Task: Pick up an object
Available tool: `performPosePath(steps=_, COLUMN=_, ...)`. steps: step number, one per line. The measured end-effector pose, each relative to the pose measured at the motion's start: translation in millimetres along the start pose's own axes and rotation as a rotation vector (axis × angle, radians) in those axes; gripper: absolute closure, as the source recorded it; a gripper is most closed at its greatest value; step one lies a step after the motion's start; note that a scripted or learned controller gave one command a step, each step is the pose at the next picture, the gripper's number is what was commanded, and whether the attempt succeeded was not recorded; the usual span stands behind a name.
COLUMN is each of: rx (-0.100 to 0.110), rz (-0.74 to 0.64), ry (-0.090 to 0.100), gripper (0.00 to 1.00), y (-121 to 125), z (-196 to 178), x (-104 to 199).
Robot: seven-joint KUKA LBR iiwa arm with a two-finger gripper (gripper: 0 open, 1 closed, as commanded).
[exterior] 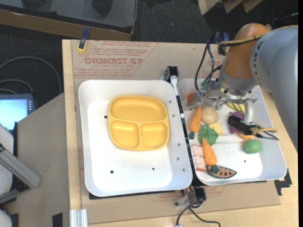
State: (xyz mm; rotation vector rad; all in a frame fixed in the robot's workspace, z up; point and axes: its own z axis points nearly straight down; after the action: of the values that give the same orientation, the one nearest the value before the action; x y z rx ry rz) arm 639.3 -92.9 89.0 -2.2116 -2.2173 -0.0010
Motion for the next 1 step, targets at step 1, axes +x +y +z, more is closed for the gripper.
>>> performPosePath(steps=1, rx=-0.002, rz=0.005, ry=-0.006, gripper=0.0, y=-24.8, z=4.5, x=1.3)
